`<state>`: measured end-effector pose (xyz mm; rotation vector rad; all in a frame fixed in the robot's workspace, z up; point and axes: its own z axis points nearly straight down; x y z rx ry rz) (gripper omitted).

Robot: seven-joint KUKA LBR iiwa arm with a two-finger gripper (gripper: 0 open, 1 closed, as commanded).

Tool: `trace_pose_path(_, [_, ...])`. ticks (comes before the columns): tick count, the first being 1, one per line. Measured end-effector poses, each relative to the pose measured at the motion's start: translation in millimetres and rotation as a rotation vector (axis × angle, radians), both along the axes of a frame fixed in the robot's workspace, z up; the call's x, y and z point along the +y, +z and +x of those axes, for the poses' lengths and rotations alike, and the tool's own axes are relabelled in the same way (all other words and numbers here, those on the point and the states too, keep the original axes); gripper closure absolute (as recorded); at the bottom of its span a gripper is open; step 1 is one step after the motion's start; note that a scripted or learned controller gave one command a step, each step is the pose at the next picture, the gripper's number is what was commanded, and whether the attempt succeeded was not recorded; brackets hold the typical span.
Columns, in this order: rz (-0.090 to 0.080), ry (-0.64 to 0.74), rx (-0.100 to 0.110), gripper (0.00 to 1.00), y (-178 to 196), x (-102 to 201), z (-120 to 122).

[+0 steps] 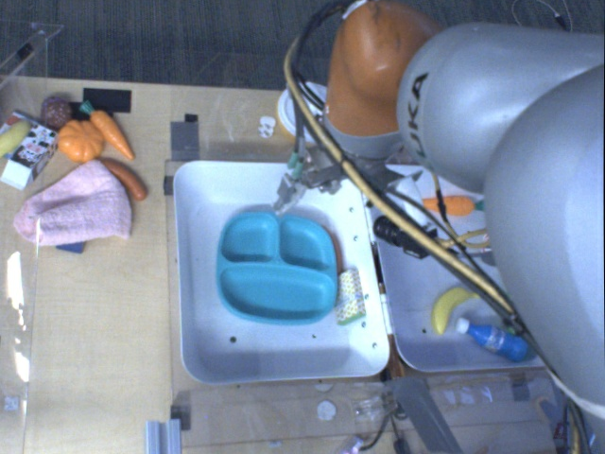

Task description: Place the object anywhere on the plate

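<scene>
A blue divided plate (274, 270) lies in the middle of the left white bin (203, 348). A small yellow-green patterned sponge (351, 295) rests against the plate's right edge, on the bin floor. A thin brown strip (337, 250) shows along the plate's upper right rim. My gripper (286, 195) hangs over the plate's far edge, near the bin's back wall, pointing down to the left. Nothing is visible in it. The big grey arm with its orange band (369, 64) covers the upper right.
The right bin (416, 353) holds a banana (448, 307), a blue bottle (495, 340) and a carrot (450, 206), partly under the arm. On the bench to the left lie a pink cloth (76, 208), toy vegetables (95, 140) and a small box (28, 154).
</scene>
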<state>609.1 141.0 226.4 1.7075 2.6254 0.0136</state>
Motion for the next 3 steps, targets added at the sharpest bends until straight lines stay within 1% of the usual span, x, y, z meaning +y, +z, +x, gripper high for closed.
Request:
trace_pose_path(1, [0.000,0.005,-0.005,1.00,11,1,1])
trace_pose_path(2, [0.000,0.006,-0.004,0.00,11,1,1])
trace_pose_path(3, [0.001,0.011,-0.009,1.00,22,1,2])
